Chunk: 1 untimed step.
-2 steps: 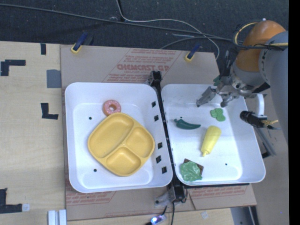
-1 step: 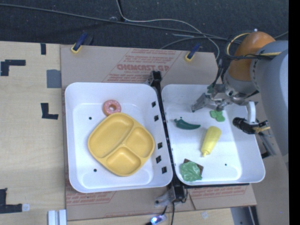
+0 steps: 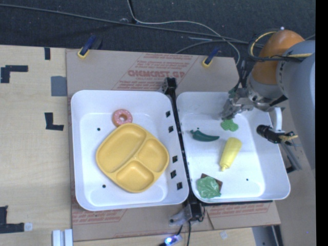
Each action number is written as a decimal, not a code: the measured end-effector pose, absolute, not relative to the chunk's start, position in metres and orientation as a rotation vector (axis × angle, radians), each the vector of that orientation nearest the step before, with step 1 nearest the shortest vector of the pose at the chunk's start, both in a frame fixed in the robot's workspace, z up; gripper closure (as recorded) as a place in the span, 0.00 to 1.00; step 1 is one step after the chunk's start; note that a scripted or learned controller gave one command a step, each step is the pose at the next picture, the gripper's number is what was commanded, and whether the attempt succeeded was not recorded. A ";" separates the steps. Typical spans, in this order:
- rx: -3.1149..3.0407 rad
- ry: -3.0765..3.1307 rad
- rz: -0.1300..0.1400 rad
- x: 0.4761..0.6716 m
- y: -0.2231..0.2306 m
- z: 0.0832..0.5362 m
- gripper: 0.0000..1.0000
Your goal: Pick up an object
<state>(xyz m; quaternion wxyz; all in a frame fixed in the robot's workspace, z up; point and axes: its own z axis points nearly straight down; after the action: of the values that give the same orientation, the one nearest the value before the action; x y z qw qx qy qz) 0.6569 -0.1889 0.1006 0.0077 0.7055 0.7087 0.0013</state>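
- Gripper (image 3: 231,113): low over the right bin (image 3: 266,181), near its far edge, hanging from the grey arm (image 3: 300,81) that enters from the right; whether it is open or closed cannot be told, nor whether it has hold of anything.
- Small light-green piece (image 3: 229,125): on the right bin's floor, directly under or touching the gripper tip; contact cannot be confirmed.
- Dark green pepper (image 3: 204,135): lying flat, towards the right bin's left wall, in its far half, just beside the light-green piece.
- Yellow corn-like piece (image 3: 229,153): lying near the middle of the right bin, its length running from far to near edge.
- Green leafy item on a dark brown square (image 3: 209,186): at the right bin's near left corner.
- Left bin (image 3: 84,137): side by side with the right bin, walls touching.
- Yellow divided tray (image 3: 132,157): three compartments, set at a slant in the middle of the left bin.
- Pink doughnut (image 3: 122,118): on the left bin's floor, just beside the tray's far edge.
- Cardboard sheet (image 3: 148,70): under both bins, held by yellow-and-blue clamps (image 3: 87,47) at its far edge.
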 end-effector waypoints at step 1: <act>2.219 2.222 0.003 0.659 -0.188 0.143 1.00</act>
<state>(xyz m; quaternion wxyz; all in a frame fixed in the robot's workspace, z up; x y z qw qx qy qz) 0.6591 -0.1884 0.1430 0.0008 0.7066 0.7076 0.0009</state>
